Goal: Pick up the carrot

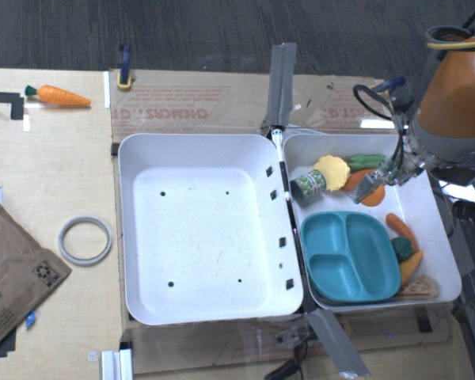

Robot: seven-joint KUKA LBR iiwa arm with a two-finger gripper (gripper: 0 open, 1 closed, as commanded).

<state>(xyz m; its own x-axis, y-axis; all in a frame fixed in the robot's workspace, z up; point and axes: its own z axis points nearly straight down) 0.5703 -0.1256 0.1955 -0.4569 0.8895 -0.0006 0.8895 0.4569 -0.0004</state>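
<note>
- Teal divided tray (352, 256) in right bin (447, 248), just below-left of end effector (374, 187).
- Green can (309, 184) and yellow item (332, 169) lie just left of end effector.
- End effector low in right bin, tips at an orange carrot (362, 187); opening and grip: cannot tell.
- Second carrot (58, 96) on surface (39, 172), far left and beyond end effector, past left bin (131, 236).
- Cardboard (174, 101) behind bins reads mirrored "CHEMCO'S".
</note>
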